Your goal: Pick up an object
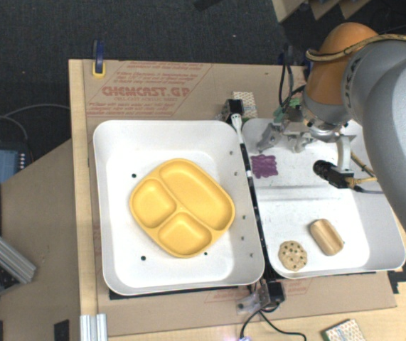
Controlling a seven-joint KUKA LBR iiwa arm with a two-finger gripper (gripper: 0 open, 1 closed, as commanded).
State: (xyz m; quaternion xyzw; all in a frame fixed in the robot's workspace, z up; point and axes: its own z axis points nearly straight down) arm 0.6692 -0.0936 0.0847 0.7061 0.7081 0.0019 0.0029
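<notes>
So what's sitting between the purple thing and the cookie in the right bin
Nothing. In the camera view, the stretch of right bin floor between the purple thing and the cookie is bare white; the tan roll lies off to the cookie's right.

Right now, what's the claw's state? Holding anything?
Claw: open/closed cannot be told; hovering at the far end of the shallow white right bin, above the small purple flat piece; nothing visibly held.

dark carpet floor [153, 20] surrounds a brown paper-covered bench [160, 87]
</notes>
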